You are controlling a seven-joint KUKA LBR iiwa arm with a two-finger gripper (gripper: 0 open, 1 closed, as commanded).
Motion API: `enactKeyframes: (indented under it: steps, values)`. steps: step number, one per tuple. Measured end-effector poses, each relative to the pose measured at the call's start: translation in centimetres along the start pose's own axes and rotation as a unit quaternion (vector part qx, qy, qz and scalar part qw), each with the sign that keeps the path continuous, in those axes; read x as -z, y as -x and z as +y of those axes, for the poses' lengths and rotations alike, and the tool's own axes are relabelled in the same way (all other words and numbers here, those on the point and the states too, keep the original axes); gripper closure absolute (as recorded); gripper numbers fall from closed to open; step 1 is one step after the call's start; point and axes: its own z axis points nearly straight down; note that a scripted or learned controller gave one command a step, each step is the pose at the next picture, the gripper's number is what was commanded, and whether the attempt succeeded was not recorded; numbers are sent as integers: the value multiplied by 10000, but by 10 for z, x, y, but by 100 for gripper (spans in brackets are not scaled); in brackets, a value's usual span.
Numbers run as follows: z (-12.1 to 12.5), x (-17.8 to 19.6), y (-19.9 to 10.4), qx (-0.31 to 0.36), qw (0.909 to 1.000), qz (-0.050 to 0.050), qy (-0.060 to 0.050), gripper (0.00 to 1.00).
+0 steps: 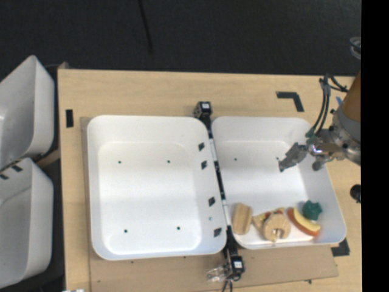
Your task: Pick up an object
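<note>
Gripper [290, 157] over the right bin [255, 140], upper right part of it, nothing between the fingers; can't tell the finger gap at this size. Objects clustered along the bin's near rim: wooden block [242, 218], tan lump [271, 224], apple slice [304, 222], green piece [312, 209]. Closest: green piece, down-right of the gripper. Apple slice long axis diagonal, roughly along the rim.
</note>
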Motion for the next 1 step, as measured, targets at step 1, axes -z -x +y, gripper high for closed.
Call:
enactKeyframes:
  steps: [1]
  values:
    - [-30,77,-66,35,10000,4,34,0]
